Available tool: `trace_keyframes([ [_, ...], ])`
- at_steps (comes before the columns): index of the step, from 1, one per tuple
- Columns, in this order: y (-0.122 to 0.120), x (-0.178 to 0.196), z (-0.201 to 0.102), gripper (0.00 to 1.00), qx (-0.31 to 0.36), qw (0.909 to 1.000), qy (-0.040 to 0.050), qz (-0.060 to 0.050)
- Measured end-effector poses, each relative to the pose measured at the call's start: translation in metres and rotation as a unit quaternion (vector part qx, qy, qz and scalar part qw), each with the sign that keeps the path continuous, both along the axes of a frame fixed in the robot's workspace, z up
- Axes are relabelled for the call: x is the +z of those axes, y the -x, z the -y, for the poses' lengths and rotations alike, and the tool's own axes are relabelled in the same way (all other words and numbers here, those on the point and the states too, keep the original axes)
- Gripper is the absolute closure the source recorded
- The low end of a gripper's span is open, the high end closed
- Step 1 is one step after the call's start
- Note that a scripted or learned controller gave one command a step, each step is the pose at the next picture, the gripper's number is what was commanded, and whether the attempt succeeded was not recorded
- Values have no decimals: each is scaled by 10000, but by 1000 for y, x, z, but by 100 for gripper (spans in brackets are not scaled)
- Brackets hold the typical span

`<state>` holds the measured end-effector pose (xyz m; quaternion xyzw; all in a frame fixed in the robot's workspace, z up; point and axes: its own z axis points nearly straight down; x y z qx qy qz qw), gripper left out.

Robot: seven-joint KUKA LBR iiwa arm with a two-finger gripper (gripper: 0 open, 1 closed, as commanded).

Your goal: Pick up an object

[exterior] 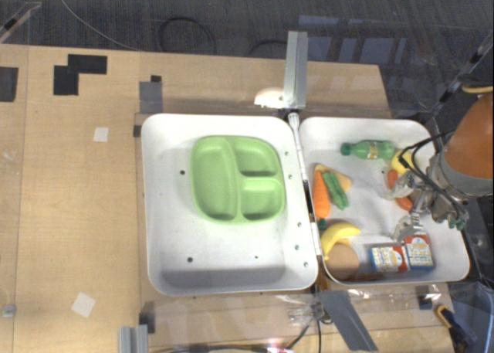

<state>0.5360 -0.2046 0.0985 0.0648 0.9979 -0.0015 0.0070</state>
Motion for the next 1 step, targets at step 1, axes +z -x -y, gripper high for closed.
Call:
trace_keyframes([
  [1,-10,-9,-4,0,-535,9986,-11,-13],
])
